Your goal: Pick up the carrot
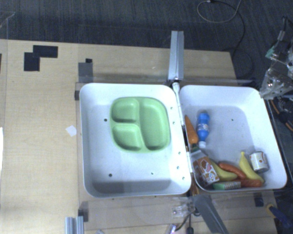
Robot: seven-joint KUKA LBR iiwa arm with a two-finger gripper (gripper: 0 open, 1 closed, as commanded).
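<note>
Carrot [190, 130] against the right bin's [234, 94] left wall, well apart from the gripper [283, 79] at far right, we see it lengthwise along that wall, narrow tip up, gripper state unclear.

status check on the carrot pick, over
Gripper parked past the right bin's far right corner, off the carrot. Carrot lies along that bin's left wall, untouched. Blue bottle close beside it, may crowd the grab.
</note>
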